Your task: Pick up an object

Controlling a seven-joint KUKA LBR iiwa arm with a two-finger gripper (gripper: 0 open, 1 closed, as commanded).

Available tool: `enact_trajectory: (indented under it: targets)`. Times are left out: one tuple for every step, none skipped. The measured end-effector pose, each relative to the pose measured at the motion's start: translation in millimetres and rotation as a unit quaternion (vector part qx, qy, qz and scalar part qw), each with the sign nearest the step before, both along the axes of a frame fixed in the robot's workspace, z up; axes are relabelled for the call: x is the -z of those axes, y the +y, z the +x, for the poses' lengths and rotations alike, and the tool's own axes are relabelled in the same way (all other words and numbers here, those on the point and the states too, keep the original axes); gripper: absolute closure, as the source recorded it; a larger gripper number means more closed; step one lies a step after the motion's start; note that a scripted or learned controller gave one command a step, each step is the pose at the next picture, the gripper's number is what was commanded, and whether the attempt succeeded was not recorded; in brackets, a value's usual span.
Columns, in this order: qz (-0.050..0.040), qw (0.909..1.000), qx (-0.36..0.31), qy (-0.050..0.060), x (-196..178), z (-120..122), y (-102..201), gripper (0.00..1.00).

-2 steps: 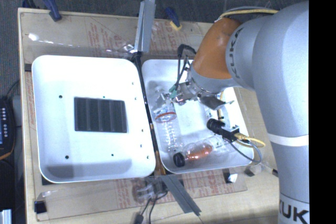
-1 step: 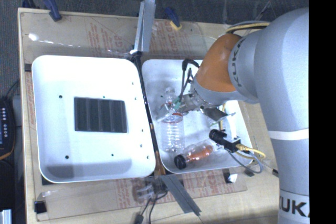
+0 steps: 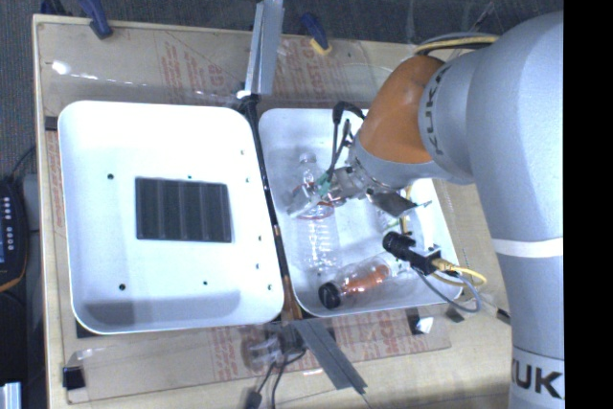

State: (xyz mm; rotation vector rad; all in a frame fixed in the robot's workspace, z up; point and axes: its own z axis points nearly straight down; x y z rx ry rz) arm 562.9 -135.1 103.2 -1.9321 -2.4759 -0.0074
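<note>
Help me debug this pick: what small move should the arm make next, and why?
Probably a short, straight lift to test the grasp. The gripper is low in the right bin, at the top of the clear plastic bottle; whether it holds the bottle can't be told, and another bottle lies close by.

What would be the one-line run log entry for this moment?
arm: over right bin | claw: low, by clear bottle | grasp: unclear | left bin: dark panel

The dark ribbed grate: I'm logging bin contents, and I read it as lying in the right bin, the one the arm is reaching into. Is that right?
Not quite. The camera view shows the dark ribbed grate on the floor of the left bin, not the right one. The arm does reach into the right bin, as you said.
</note>
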Motion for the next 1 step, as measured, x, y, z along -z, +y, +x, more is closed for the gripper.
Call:
enact_trajectory:
  targets:
    - [-0.0023,0.9996,-0.027,0.001,-89.3,71.2,66.4,1.00]
